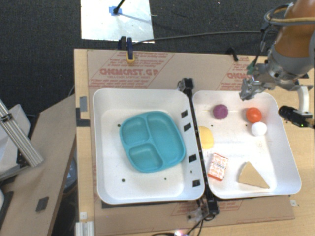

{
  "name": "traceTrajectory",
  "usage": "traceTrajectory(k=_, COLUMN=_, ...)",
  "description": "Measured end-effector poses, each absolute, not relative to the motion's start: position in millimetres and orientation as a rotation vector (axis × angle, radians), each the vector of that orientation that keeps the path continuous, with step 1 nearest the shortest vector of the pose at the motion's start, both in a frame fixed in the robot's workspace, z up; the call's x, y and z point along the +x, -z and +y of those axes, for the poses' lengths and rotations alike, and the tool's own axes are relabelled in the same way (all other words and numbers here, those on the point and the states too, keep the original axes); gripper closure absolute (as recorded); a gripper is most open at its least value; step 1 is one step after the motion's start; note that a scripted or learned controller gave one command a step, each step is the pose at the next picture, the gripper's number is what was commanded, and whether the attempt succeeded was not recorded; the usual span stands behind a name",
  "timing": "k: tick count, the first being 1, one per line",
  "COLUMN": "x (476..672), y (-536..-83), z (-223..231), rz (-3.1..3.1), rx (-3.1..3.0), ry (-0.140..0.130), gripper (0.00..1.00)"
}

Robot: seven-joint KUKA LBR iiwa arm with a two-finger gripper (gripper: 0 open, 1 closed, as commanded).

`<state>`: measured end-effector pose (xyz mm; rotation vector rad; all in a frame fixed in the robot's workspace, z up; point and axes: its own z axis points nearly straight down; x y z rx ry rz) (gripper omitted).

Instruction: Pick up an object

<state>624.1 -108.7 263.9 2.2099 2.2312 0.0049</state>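
Fingers (245, 94) hover above right white bin (288, 154), near its back rim; spread or pressed, cannot tell. Nothing held. Small orange ball (254, 114) sits just below, beside white ball (259, 129). Approach step; next, descend onto a target.

Robot arm (294, 38), grey with orange band.
Rounded orange segment at top, over a smooth pale-grey wrist housing; dark cables loop along its left side. Below sits a metallic grey, blocky claw (246, 93) with dark fittings. Beside it, a white bracket carries a black cylindrical part showing a small green light.
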Motion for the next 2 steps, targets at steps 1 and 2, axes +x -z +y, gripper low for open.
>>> traceTrajectory(k=1, x=622.0, y=-267, z=-54, rz=2.233, rx=2.21, ry=-0.004, gripper=1.0)
traceTrajectory(k=2, x=626.4, y=-248, z=1, rz=2.233, rx=2.211, ry=-0.003, gripper=1.0)
